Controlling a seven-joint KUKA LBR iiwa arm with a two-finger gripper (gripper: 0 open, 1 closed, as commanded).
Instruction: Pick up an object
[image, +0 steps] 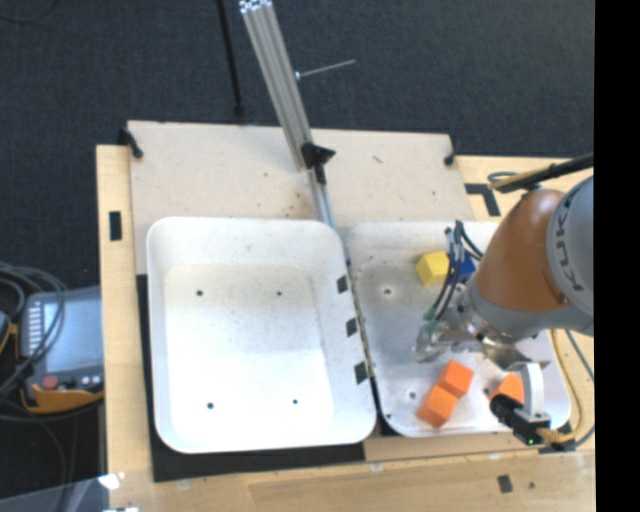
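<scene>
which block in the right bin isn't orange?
The yellow block, alone near the far side of the right bin. The two orange blocks sit together near the bin's front, and another orange piece lies to their right.

Dark carpet floor (450, 60), pale wooden bench (230, 170) — metal rail (280, 80) slanting overhead

The only lettering stands on the grey arm (572, 262) at the surface's right edge: dark capitals running down its casing, seemingly "KU", the start of the maker's name, with the rest cut off. No other label, number or sign can be read.
</scene>
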